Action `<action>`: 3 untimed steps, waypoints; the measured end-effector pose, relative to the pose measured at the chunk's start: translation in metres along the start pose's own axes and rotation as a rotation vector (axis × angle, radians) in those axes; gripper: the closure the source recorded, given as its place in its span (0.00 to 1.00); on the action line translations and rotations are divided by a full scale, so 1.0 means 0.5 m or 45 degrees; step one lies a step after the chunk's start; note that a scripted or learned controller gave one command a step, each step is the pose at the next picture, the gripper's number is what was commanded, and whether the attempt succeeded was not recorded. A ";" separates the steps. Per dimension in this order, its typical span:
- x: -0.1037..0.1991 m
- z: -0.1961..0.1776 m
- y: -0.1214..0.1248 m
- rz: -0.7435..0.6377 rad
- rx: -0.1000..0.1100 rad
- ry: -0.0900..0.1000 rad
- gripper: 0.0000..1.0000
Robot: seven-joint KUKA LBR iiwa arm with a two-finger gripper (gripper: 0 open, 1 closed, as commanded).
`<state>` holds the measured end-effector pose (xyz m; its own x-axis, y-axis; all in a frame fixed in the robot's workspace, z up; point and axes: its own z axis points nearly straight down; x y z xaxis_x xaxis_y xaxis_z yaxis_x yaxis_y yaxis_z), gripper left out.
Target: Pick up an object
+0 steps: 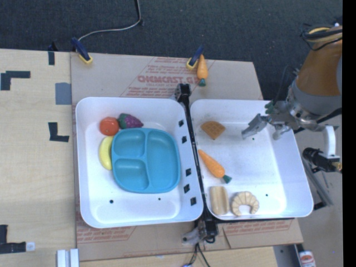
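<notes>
Gripper (253, 128) is hovering spread open, grasping nothing, at three o'clock from the cracker (213, 129) in the right bin (289, 171).

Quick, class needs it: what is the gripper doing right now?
Gripper: open, holding nothing, over the right bin near the cracker.

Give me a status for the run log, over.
Gripper open over right bin, holding nothing. Cracker nearest, untouched. Nothing in the way.

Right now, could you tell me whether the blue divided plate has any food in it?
Empty. All compartments of the blue plate show bare; the tomato, grapes and banana lie beside it.
</notes>
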<state>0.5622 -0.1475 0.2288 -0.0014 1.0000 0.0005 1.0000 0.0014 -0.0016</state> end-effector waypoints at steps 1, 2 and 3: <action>0.109 0.216 0.100 -0.001 0.003 0.001 0.00; 0.110 0.286 0.188 -0.001 -0.004 -0.001 0.00; 0.111 0.267 0.187 -0.002 -0.003 0.000 1.00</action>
